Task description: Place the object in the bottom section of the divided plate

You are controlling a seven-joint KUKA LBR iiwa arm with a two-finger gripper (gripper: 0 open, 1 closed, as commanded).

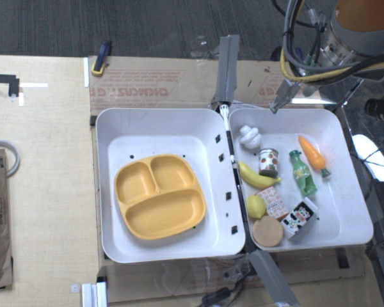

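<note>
A yellow divided plate [159, 196] lies in the left bin [115, 139], with two small sections at the back and one large bottom section [166, 213] at the front; nothing rests in it. The right bin [345, 190] holds several items: a white object [249, 135], a small can [267, 162], a banana [257, 176], a green bottle [302, 173], a carrot [312, 153], a lemon [256, 205], a snack pack [274, 201], a round brown disc [267, 231] and a black-and-white carton [299, 217]. My gripper [283, 98] hangs over the right bin's back rim, above and apart from all of them.
A grey divider post [227, 69] rises between the two bins at the back. Cables [307, 37] loop beside the arm at the top right. A blue-and-yellow tool [102, 57] lies on the cardboard behind the left bin.
</note>
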